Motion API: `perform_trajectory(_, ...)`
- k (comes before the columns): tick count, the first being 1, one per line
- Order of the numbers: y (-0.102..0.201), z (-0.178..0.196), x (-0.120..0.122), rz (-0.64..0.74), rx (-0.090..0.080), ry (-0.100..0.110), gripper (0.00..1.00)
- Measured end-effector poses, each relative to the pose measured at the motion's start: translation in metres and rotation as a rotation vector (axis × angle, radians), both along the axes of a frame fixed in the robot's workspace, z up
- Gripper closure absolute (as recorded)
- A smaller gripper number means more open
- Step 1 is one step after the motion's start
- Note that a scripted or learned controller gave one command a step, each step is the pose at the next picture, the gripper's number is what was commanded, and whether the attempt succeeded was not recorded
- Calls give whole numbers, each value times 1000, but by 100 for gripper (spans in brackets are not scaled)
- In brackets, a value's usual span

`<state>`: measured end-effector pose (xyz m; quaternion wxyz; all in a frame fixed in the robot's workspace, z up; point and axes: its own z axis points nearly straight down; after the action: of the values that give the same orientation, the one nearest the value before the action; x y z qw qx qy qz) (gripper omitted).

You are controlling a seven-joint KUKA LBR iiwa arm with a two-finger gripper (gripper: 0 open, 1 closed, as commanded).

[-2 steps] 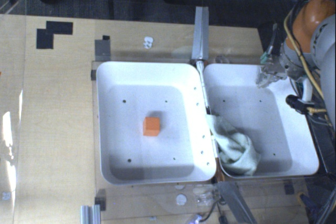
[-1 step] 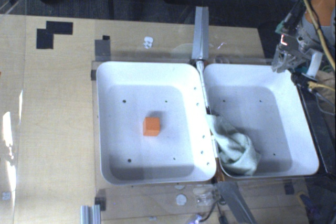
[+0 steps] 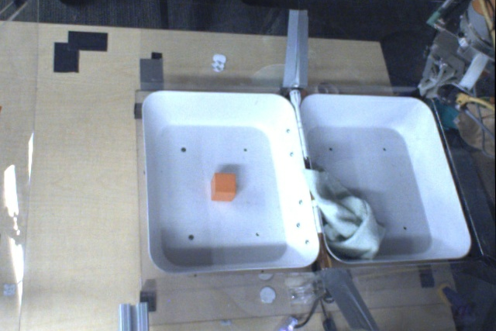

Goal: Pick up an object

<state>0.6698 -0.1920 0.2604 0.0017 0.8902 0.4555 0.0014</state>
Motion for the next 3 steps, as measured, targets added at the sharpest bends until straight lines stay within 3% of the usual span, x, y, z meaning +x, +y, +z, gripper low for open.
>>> perform_trajectory(1,0,26,-1,-115,1,1,100)
perform_trajectory(2,-1,-60,-7,-226,2,4,100)
perform_trajectory(3,-1,-59,-7,-225,1,2,0)
